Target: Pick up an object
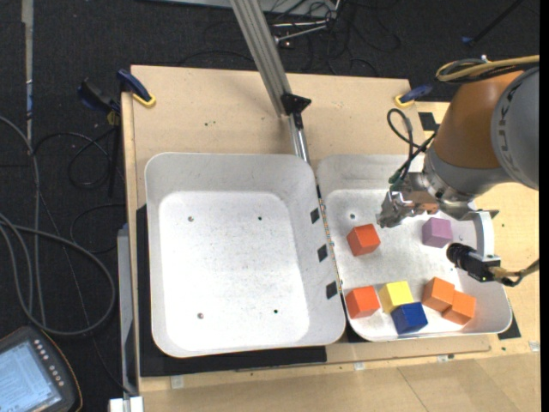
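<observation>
Gripper (393,214), finger spread indeterminable, poised in right bin (343,204) just beside lone orange cube (364,239), likeliest target since clear of clustered blocks (412,303).

You've got the grey KUKA arm with orange band (489,136) reaching in from the right, wrist angled down-left, dark two-finger gripper (392,213) low, nothing visibly between its fingers

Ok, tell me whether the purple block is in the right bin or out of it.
In. The purple block lies on the right bin's floor, inside its rim, just below the end effector.
</observation>
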{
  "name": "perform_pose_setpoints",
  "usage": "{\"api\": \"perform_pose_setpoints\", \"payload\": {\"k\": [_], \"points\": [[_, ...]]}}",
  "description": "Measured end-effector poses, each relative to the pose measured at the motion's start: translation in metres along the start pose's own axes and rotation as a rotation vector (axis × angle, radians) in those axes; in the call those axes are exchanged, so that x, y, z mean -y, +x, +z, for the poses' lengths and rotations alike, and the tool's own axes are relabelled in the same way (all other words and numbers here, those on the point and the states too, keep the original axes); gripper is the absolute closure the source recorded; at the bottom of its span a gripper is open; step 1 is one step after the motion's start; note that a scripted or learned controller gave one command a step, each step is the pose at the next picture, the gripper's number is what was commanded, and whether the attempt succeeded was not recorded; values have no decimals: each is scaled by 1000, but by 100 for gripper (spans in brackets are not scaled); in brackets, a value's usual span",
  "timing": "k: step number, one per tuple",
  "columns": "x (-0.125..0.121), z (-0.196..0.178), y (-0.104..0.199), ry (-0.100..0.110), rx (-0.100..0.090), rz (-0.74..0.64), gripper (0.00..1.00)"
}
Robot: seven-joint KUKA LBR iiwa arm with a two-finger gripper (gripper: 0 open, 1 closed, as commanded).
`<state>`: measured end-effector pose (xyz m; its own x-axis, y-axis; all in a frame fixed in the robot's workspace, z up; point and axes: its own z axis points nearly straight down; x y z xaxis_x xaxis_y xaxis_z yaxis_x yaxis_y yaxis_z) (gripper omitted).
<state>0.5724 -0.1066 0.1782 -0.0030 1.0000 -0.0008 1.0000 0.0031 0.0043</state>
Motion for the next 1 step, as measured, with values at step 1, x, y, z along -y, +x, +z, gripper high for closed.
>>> {"api": "perform_pose_setpoints", "payload": {"k": [1], "points": [[-2,-53,0,-3,1,-1,100]]}}
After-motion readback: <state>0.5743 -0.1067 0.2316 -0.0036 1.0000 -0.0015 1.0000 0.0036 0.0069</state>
